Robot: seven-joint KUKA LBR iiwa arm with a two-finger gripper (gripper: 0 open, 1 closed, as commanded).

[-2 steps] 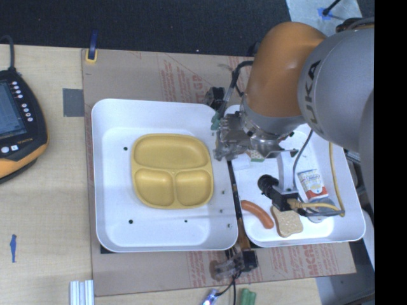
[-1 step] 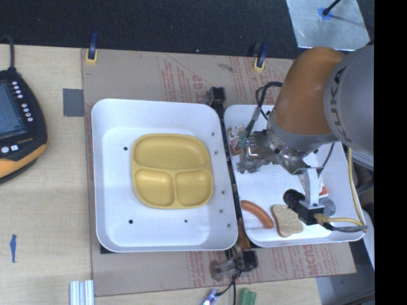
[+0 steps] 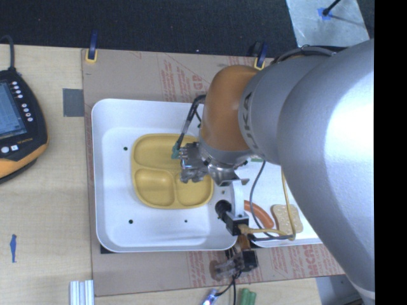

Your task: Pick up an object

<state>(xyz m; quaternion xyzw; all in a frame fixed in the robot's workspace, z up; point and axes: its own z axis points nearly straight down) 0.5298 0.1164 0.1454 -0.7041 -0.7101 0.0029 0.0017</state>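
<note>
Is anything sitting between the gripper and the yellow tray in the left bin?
Nothing visible. The gripper hangs directly over the right side of the yellow tray, which lies alone in the left bin. The sausage and cracker lie apart, in the right bin.

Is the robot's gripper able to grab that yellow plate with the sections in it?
Probably yes. The gripper hangs right over the yellow divided plate in the left white bin, near the plate's right side, and nothing lies between them. The plate is wide and flat, so only its rim looks graspable.

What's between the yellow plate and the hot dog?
In the camera view, the gripper and the white bin's wall lie between the yellow plate and the hot dog.
</note>
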